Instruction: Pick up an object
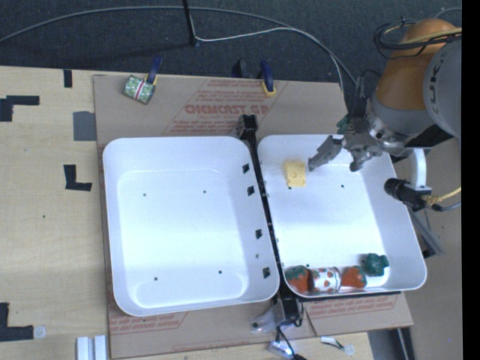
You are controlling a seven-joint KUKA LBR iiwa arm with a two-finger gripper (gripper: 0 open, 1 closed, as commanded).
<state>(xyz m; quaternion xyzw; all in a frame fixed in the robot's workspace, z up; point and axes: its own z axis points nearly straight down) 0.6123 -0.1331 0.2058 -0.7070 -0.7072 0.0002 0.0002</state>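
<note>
Yellow block (295,175), squarish, pale, right bin (409,238)

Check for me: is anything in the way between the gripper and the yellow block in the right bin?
Nothing visible. The gripper sits just right of the yellow block, with bare bin floor between them. The other toys lie along the right bin's near wall, well apart.

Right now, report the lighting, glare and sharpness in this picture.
Camera view: even overhead light; mild glare whitens the floor of the left bin; a soft shadow falls beside the yellow block in the right bin; the gripper is a little soft-edged; the small toys along the near wall are too blurred to identify.
</note>
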